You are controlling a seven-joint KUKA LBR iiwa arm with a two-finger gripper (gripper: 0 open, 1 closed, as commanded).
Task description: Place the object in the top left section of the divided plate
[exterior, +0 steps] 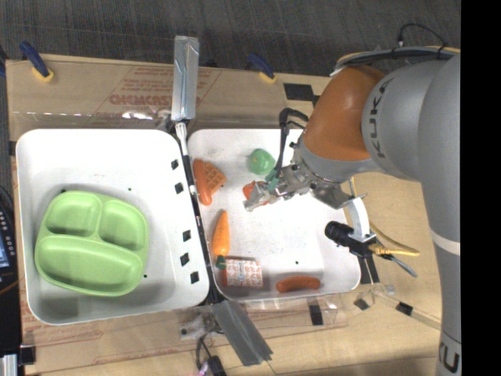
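Arm: reached in from the right, bent low over the right bin, judged to be for a pick.
Claw: lowered beside a red piece, near a green ball; whether it is spread or pinching cannot be told.
Carrot, can, sausage: left lying nearer.
Plate: set in the left bin, well apart; nothing is seen in its far-left section.
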